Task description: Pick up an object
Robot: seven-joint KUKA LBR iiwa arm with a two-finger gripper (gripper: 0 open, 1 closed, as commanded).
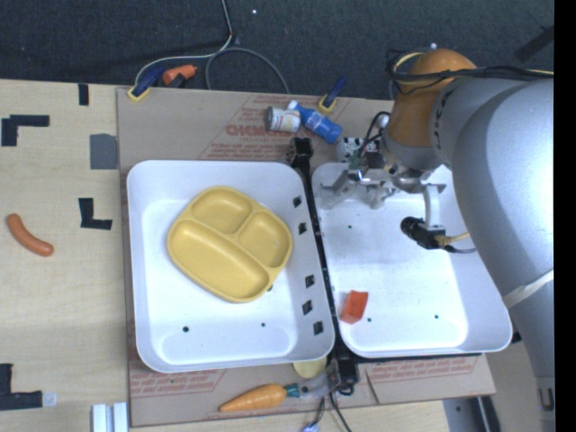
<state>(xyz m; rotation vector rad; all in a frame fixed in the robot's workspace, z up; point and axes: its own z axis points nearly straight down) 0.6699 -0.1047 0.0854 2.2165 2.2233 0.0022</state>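
One small red plastic piece (pixel 354 305) lies alone in my right white bin (pixel 450 327), away from the gripper (pixel 371 176), so easy to reach, I think.

A robot lab, clearly. Two white bins (pixel 148 241) sit clamped on a cardboard-covered bench (pixel 54 169). Cables (pixel 236 48) trail behind.

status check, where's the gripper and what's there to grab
Gripper over the right bin's far left corner, nothing seen between its fingers. Red object lies near the bin's front left, apart from gripper. Path between looks clear.
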